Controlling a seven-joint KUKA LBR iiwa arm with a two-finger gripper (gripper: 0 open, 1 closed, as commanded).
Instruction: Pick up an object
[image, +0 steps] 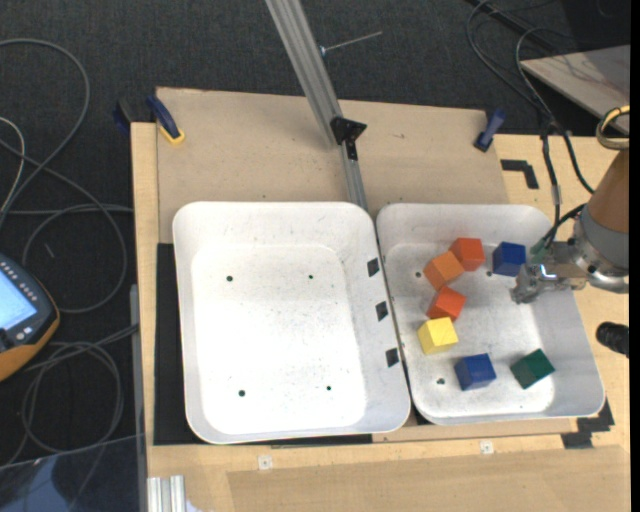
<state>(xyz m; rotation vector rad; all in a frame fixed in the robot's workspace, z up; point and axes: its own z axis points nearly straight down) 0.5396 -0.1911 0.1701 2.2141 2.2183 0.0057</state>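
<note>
Your pincer (528, 287) hangs over the right part of the right bin (500, 403), low above the white floor, with the grey arm (610, 225) coming in from the right edge of the view. Whether it is open or closed you cannot tell from here: the tip is small and blurred against the bin, and no block shows in it.

Everything you might pick lies in that same bin. Just up and left of the pincer, very near it, sits a blue cube (509, 257). Further left of that you see an orange-red cube (467, 250), touching or nearly touching a paler orange cube (444, 268) that lies down and left of it. Left of the pincer and slightly below its level is another orange-red cube (449, 302), and directly below that one a yellow cube (437, 335), the two close together. Below the pincer and to its left rests a second blue cube (475, 371). Almost straight below the pincer, near the bin's front right corner, lies a dark green cube (532, 368), turned at an angle.

Well off to the pincer's left stands the left bin (200, 225), side by side with the right one, on the wooden bench (250, 140)
</note>
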